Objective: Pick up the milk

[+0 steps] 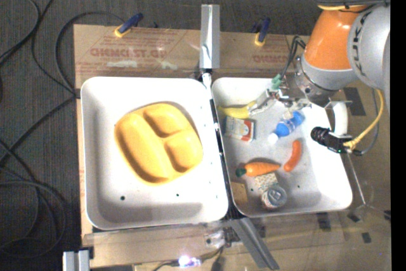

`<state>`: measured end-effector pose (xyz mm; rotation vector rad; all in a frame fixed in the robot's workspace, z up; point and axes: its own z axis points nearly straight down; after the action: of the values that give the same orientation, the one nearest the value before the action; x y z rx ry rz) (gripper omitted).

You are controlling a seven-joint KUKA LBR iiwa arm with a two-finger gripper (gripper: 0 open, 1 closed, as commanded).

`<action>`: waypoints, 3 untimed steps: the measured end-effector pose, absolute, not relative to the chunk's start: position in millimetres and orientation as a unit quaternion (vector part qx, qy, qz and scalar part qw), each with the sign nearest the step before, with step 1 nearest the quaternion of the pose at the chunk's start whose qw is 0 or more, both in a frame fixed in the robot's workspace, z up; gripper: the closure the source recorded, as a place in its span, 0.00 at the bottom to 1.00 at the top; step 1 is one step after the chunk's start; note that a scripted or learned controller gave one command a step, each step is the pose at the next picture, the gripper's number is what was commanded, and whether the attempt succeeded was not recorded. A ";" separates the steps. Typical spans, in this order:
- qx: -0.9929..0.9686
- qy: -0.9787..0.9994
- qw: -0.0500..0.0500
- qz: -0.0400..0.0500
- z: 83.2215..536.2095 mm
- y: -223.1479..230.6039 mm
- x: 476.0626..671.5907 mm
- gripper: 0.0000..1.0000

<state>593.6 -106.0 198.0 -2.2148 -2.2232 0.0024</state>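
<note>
The milk [240, 129] is a small carton with a white and orange-red label, lying on its side near the left wall of the right bin [330, 197]. My gripper [271, 97] hangs over the back of that bin, up and to the right of the carton and apart from it. It sits above the right end of a yellow banana [236, 112]. Nothing of the carton is covered by the arm.
In the right bin lie a blue and white bottle [287, 125], a red-orange sausage-like piece [292, 156], a carrot [259, 169] and a grey can [274, 196]. The left bin [101, 200] holds a yellow divided plate [158, 141]. A metal divider post [210, 35] stands behind the bins.
</note>
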 end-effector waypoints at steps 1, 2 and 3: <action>-0.652 -0.758 -0.003 -0.002 88.3 -144.5 568.5 0.00; -0.592 -0.806 0.002 0.000 127.7 -148.3 493.1 0.00; -0.592 -0.806 0.000 0.000 159.0 -222.8 484.2 0.00</action>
<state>484.2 -222.8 159.0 -1.8584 -2.5320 -0.0003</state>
